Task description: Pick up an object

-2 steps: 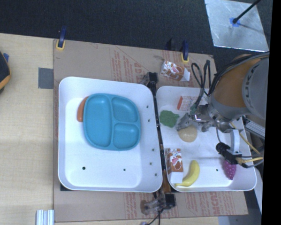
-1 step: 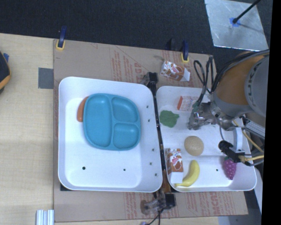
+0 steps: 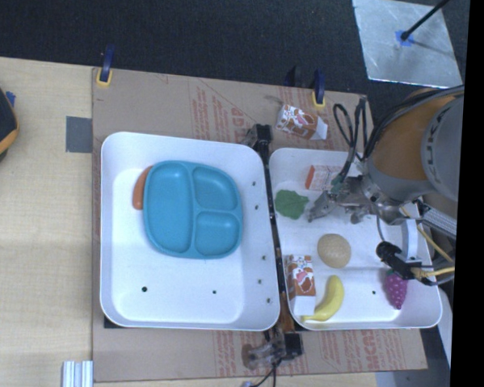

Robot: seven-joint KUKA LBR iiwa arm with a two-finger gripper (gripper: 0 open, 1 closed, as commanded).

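Camera view from above, gripper [image 3: 336,203] low in the right bin [image 3: 430,318], finger state impossible to tell, green leafy piece [image 3: 290,203] just beside it, beige ball [image 3: 334,250] below, banana [image 3: 327,300] nearer the front wall.

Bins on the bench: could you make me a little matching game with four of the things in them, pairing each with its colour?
Things:
1. divided plate
2. banana
3. grapes
4. leafy piece

Colours:
A. purple
B. green
C. blue
D. yellow

Pairs: 1-C, 2-D, 3-A, 4-B. The plate lies in the left bin; the other three lie in the right bin.
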